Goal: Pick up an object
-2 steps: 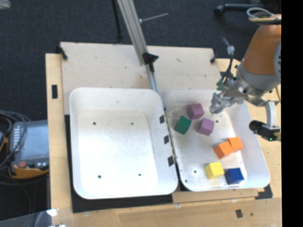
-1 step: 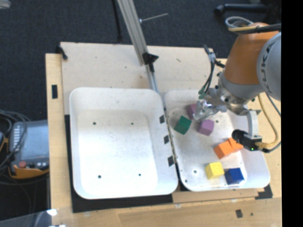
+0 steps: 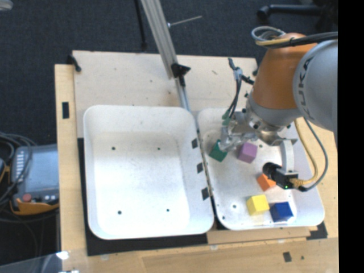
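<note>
My gripper (image 3: 226,141) hangs over the left part of the right bin (image 3: 239,218), under the grey and orange arm. A green block (image 3: 217,152) lies right at its tip, touching or just below it; whether it is gripped is unclear. A purple block (image 3: 247,152) sits just to the right of the gripper. An orange block (image 3: 265,181) lies further down, beside a black part of the arm. A yellow block (image 3: 257,204) and a blue block (image 3: 281,211) rest side by side near the bin's front edge.
The left bin (image 3: 142,169) stands next to the right one, divided by their touching rims. A slanted metal rail (image 3: 162,36) rises behind the bins. Cables hang off the arm over the right bin's right side.
</note>
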`<act>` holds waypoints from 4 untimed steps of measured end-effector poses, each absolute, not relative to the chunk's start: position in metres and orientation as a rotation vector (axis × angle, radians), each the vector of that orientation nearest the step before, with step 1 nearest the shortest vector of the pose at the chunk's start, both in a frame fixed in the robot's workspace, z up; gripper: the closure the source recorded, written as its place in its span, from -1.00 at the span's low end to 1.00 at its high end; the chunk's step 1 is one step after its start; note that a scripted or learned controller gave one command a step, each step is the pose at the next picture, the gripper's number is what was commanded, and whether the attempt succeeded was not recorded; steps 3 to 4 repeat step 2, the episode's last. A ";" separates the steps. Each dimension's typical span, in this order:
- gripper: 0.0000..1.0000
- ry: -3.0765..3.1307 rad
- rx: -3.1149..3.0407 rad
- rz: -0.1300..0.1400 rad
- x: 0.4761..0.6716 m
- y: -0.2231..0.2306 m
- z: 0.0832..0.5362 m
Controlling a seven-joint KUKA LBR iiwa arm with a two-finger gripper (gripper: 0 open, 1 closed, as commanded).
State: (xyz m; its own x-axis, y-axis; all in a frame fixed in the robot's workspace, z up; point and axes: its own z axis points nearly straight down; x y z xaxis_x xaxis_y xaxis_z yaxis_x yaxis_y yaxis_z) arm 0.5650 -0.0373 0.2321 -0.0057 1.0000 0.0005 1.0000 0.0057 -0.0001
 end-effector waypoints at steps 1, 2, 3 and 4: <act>1.00 -2.228 -2.213 0.000 0.537 0.010 0.232; 1.00 -2.230 -2.209 -0.002 0.517 0.067 0.241; 1.00 -2.230 -2.209 -0.002 0.517 0.067 0.241; 1.00 -2.230 -2.209 -0.002 0.517 0.067 0.241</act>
